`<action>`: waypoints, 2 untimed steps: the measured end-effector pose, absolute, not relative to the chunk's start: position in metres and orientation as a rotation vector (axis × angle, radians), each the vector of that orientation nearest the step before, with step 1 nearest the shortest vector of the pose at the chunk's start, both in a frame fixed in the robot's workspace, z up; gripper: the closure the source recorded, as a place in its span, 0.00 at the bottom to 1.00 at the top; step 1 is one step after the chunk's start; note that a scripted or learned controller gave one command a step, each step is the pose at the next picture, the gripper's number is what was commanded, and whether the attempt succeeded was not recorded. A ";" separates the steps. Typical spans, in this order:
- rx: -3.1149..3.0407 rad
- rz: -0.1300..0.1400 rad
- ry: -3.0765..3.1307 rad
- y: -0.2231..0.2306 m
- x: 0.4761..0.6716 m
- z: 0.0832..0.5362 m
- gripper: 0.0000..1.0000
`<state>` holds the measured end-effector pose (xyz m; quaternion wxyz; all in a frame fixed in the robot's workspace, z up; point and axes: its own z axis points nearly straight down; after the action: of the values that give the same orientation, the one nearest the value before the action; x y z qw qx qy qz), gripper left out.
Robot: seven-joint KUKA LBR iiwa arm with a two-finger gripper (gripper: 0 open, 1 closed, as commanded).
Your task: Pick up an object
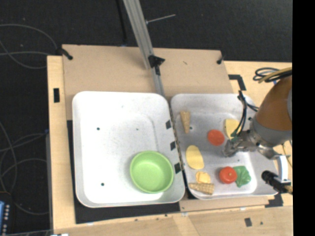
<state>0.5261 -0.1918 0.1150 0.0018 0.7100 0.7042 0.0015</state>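
Observation:
The right bin (206, 104) holds several small food toys. A red-orange ball (215, 137) lies near its middle, with a pale yellow piece (230, 127) to its right. A yellow oval (195, 157), a tan cone (185, 121), a waffle-like piece (203, 185) and a red tomato with green leaves (232, 175) lie around them. My gripper (231, 148) hangs low over the bin, just right of the red-orange ball and below the pale yellow piece. I see nothing held in it.
The left bin (98, 117) holds a green bowl (151, 171) at its front right. A metal pole (142, 33) slants up from between the bins. The arm's orange band (275, 109) covers the right bin's far right side.

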 end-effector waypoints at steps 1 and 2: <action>2.215 0.006 2.218 -0.201 0.533 0.174 1.00; 2.214 0.005 2.219 -0.207 0.528 0.222 1.00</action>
<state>0.5285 -0.2066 0.2216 0.0036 0.7062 0.7080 0.0016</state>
